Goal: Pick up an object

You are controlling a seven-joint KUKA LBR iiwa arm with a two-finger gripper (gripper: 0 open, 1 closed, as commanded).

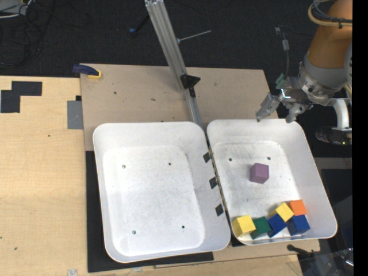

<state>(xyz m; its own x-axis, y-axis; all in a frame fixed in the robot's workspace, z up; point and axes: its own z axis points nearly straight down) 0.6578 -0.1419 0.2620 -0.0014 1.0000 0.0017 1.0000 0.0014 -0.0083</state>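
Six small blocks lie in the right bin point(322, 188), and we count them starting at the lower edge of the frame. Five are bunched in the bin's lower right corner: a yellow block point(244, 224) at the left end, a green block point(260, 227) just beside it, a blue block point(276, 225), a second yellow block point(284, 211) a little higher, an orange block point(297, 206) at the upper right of the bunch, and below it a dark blue block point(298, 225). That makes six in the corner cluster, packed close or touching. Higher up, near the middle of the same bin and well apart from the cluster, sits one purple cube point(259, 172), standing alone on the white floor, its top face paler than its sides.

The left bin point(109, 154) fills the lower middle of the frame, beside the right one, both resting on the desk point(230, 91).

Farther up, at the upper right of the frame, the arm point(330, 39) comes in, its orange band above a grey wrist. The gripper point(279, 112) hangs over the far rim of the right bin, its two fingers spread apart and pointing downward with nothing between them, well apart from every block.

One slanted metal rail point(169, 50) rises in the upper middle.
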